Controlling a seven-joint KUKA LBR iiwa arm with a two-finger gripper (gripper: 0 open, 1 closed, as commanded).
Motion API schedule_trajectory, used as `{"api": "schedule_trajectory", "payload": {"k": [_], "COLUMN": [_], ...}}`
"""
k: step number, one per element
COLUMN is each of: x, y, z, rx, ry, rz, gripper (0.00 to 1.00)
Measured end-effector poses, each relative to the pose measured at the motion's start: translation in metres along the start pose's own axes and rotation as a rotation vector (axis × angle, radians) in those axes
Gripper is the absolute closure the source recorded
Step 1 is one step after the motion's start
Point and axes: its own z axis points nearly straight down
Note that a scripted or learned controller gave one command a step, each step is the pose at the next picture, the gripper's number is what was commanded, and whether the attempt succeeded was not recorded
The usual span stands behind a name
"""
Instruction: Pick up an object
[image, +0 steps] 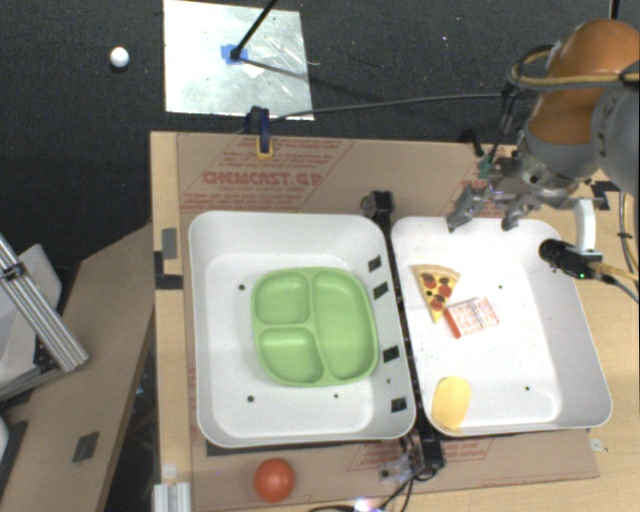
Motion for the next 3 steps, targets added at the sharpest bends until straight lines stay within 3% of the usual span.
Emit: {"api": "schedule_trajectory", "payload": {"k": [1,3], "x": [0.000,0.005], "y": [0.002,-0.005], "z": [-0.008,0.103], "rx": [-0.013,-0.010], "ry": [-0.001,0.000], "rz": [-0.002,-0.003], "gripper": [0.00,0.00]}}
